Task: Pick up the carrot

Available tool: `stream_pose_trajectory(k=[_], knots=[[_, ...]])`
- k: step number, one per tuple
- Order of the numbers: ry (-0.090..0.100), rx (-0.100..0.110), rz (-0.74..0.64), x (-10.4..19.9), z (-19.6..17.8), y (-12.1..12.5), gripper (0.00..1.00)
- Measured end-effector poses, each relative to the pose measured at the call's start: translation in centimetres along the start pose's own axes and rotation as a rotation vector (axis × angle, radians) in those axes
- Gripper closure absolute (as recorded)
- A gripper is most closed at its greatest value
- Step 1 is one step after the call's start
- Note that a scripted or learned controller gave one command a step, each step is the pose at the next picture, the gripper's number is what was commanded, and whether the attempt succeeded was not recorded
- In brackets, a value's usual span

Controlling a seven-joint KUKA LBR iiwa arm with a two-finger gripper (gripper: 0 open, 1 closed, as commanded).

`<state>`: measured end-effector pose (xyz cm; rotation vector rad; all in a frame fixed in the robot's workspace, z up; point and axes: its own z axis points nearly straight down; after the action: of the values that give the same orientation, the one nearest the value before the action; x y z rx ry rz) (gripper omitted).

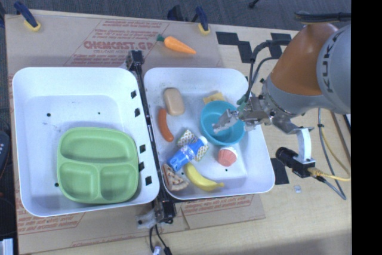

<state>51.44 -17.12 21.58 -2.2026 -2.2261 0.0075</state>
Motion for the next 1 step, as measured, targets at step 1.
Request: stream_pose_trajectory(k=[1], knots=[[-0.009, -0.017, 0.093, 4.42, -24.83, 3.40, 0.00]])
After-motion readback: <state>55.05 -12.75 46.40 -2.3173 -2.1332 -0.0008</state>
